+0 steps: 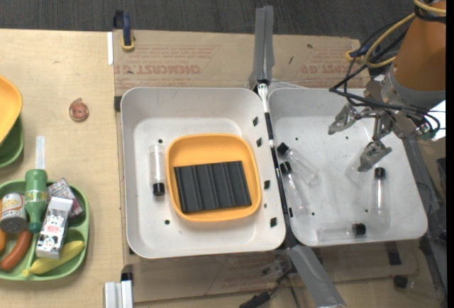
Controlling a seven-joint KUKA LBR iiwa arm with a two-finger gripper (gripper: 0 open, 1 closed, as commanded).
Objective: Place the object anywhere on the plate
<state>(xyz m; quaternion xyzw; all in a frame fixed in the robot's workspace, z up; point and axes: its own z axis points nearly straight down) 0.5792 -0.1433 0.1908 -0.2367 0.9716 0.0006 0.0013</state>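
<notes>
Right now my gripper (362, 140) hangs over the right bin (312, 225) with its fingers spread wide and nothing between them. Several clear plastic vials with black caps lie on that bin's floor. The closest vial (379, 191) sits just below and a little to the right of the fingertips, standing lengthwise with its cap toward the gripper. Another vial (340, 231) lies farther down by the near wall, and two more (296, 170) rest off to the left by the divider. The orange plate (213, 145), with a dark ribbed block (213, 185) on it, sits well to the left in the other bin, where one further vial (156, 168) lies beside its rim.

I judge these vials to be light, rigid and slick, round enough to roll or squirt out of a pinch. I'd close across the barrel at mid-length, fingers square to its axis, not on the cap.
</notes>
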